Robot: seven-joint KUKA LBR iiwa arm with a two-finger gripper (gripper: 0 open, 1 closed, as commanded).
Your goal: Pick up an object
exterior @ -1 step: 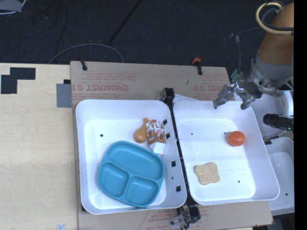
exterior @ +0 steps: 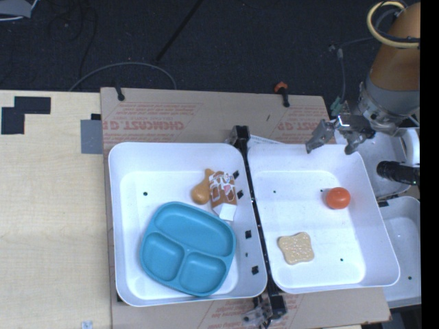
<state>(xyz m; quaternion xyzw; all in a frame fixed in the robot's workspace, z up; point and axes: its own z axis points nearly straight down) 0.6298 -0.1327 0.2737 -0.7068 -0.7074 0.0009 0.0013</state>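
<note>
orange and round, the tomato sits in the right bin near its far right corner — just below the gripper, which hovers over the bin's far rim, fingers spread, pinching nothing — a short drop toward the camera.

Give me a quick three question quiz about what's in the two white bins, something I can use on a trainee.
1. True or false: the blue divided plate lies in the left bin.
2. Which bin holds the orange ball? A) left B) right
3. Fill in: the claw hovers above the right bin's ____ edge.

Key: 1 true. 2 B; it lies there with the tan cracker-shaped piece. 3 far, apart from both items.
</note>
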